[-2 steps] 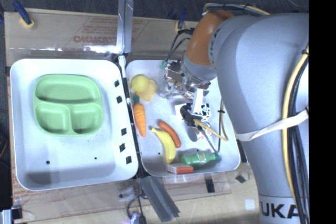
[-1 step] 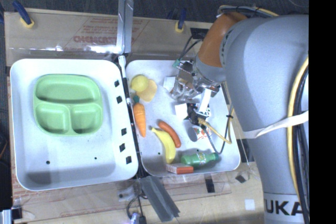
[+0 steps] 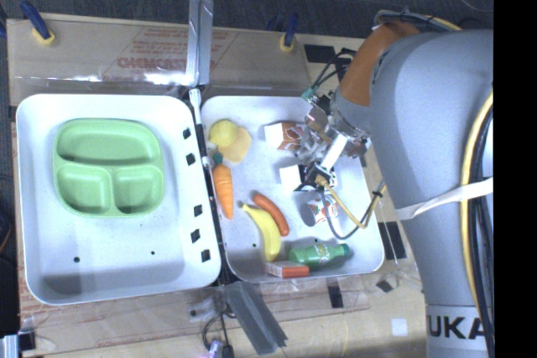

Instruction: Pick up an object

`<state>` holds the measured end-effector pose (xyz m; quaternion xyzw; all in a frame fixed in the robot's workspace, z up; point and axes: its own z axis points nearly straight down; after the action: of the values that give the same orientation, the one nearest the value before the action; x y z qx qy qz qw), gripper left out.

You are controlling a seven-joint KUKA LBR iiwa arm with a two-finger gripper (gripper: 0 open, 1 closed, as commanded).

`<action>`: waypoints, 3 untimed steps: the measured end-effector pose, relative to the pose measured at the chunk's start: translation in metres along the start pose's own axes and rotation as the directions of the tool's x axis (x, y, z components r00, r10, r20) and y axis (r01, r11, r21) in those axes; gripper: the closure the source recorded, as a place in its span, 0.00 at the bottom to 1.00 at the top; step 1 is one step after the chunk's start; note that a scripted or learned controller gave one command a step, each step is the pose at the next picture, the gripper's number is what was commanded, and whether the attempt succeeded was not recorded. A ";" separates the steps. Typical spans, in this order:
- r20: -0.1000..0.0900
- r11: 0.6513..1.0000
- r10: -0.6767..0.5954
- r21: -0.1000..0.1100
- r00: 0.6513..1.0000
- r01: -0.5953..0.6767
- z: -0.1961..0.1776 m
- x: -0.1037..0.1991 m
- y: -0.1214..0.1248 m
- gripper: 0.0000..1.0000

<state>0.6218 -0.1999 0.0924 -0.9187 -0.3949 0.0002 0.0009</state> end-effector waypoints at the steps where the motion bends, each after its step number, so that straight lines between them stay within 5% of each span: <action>1: 0.003 0.997 0.077 0.004 0.997 -0.077 0.002 -0.014 -0.036 0.00; 2: 0.002 0.896 0.445 0.003 0.896 -0.445 0.001 0.031 -0.025 0.00; 3: 0.006 0.897 0.443 0.005 0.897 -0.443 0.002 0.009 0.023 0.00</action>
<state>0.6446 -0.2091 0.0907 -0.9844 -0.1757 0.0036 0.0028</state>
